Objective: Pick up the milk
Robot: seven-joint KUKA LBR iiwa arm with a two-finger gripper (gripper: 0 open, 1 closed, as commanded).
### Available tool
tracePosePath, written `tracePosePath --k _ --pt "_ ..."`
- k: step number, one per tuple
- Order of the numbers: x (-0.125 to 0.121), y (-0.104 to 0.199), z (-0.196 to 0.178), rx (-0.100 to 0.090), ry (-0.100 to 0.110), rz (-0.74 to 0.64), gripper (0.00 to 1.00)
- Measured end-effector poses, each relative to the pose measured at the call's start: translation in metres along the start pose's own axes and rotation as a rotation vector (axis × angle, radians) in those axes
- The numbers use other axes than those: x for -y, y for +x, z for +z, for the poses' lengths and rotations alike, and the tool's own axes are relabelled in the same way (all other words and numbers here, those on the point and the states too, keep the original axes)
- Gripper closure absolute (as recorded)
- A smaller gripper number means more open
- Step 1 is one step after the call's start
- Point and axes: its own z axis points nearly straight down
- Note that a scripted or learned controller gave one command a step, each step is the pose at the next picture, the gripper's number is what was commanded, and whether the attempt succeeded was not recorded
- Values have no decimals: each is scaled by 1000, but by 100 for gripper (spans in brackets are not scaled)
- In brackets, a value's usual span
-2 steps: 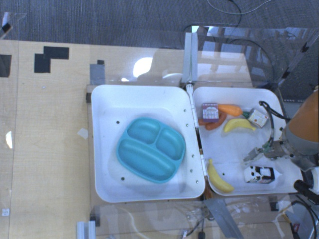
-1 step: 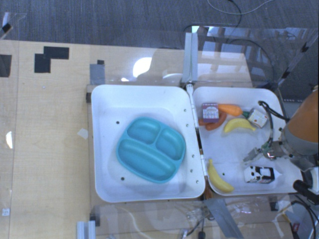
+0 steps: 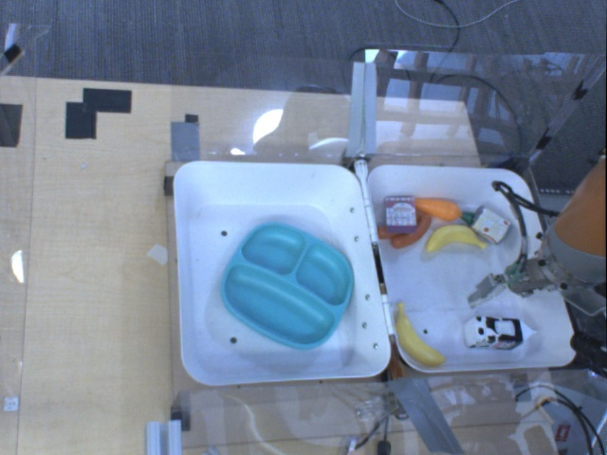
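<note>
Milk carton [image 3: 496, 332] is seen lying on its side near the front right corner of the right bin [image 3: 432, 180], not gripped.

Gripper [image 3: 486, 292] is positioned just above and left of the carton, not touching it; fingers [image 3: 479, 297] are spread apart, nothing is held between them. The carton is white with black cow-style patches; no text can be read on it. In the same bin: a carrot [image 3: 438, 209] and a small purple-and-red box [image 3: 399, 214] at the back left (label too small to be read), a banana [image 3: 453, 240] just in front of them, a second banana [image 3: 417, 338] at the front left, a small white block [image 3: 490, 224] at the back. A blue divided plate [image 3: 287, 284] is set in the left bin [image 3: 190, 254].
</note>
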Motion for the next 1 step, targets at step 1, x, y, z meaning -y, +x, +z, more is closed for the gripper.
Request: tracePosePath --k 1 --pt "3 23 29 4 -6 82 0"
